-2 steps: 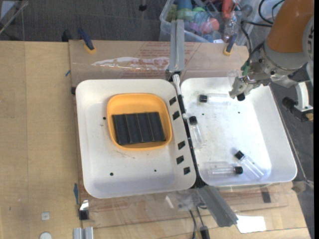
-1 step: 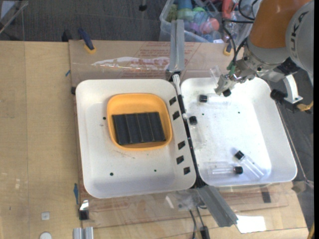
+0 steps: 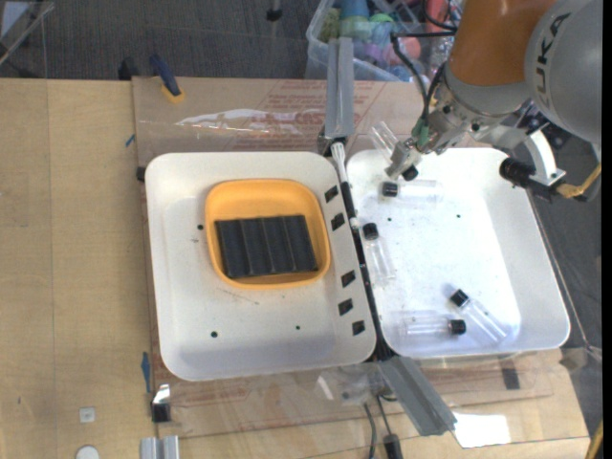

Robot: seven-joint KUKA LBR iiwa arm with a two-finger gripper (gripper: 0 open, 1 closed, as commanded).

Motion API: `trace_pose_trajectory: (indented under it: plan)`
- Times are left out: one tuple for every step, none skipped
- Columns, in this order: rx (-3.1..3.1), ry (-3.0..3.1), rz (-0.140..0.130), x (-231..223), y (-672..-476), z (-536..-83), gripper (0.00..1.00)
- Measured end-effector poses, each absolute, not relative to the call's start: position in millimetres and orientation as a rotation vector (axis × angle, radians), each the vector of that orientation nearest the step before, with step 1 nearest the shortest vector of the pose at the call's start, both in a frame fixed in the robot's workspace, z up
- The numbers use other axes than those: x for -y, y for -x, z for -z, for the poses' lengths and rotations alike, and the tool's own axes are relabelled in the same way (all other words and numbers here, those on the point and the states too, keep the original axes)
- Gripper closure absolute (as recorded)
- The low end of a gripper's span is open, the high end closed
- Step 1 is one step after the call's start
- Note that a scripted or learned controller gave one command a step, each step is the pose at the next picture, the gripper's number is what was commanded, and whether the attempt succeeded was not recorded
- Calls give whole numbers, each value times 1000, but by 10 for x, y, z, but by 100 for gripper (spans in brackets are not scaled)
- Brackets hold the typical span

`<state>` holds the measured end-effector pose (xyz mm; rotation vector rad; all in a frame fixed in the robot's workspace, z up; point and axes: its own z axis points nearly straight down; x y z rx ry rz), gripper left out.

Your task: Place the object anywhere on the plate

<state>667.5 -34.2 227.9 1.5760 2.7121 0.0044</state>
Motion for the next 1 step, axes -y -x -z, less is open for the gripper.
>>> trace_pose_trajectory:
  plan:
    - [-2757,-1496,-4,0,-6675,-2397,100]
